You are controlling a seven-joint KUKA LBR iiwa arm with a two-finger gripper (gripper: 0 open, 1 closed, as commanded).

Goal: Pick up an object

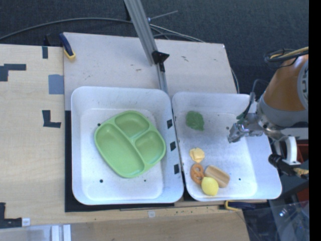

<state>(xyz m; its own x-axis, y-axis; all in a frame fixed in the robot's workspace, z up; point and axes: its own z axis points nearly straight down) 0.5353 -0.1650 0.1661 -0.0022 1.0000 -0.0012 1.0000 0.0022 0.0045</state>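
Two shallow white bins sit side by side on the bench, the left bin and the right bin touching along their inner walls. A green divided plate lies flat in the left bin, turned at a slant, closer to that bin's near right corner than to its left wall. The right bin carries the small things: a green leafy piece rests near its far left corner, well apart from the rest. Close to the near edge, toward the left wall, a cluster gathers: a small yellow piece at the top of the group, an orange ring-shaped piece just below it, a tan block lying beside the ring and seeming to touch it, and a yellow lemon-like ball nearest the near edge, touching the block. The gripper hangs over the bare floor at the right bin's right side, near its far half, well apart from both the leafy piece and the cluster. Nothing lies between its fingers, and how far they stand apart cannot be told from this slant.
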